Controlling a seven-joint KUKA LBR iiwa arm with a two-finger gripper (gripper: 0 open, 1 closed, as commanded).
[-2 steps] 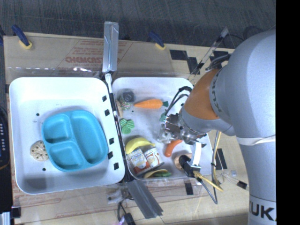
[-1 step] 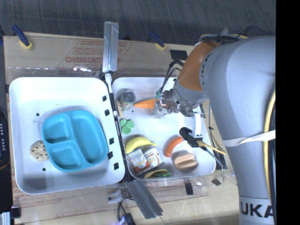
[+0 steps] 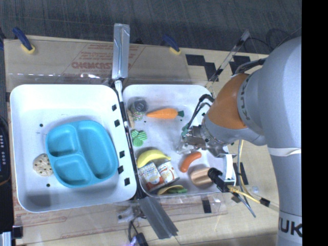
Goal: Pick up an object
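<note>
The right bin (image 3: 164, 94) holds a toy carrot (image 3: 162, 114) near its back, a small grey can (image 3: 138, 106), a green ridged piece (image 3: 138, 136), a yellow banana (image 3: 151, 157), a labelled jar (image 3: 157, 172), a red-orange sausage (image 3: 190, 161) and a brown bread-like piece (image 3: 199, 175). My gripper (image 3: 187, 140) hangs low over the right bin's right side, just above the sausage and to the right of the carrot. Nothing shows between its fingers.
The left bin (image 3: 31, 101) bears a blue divided plate (image 3: 82, 151) and a cookie (image 3: 43, 164) by its left wall. A metal divider post (image 3: 120, 50) stands between the bins at the back. Blue clamps (image 3: 24, 40) grip the cardboard edge.
</note>
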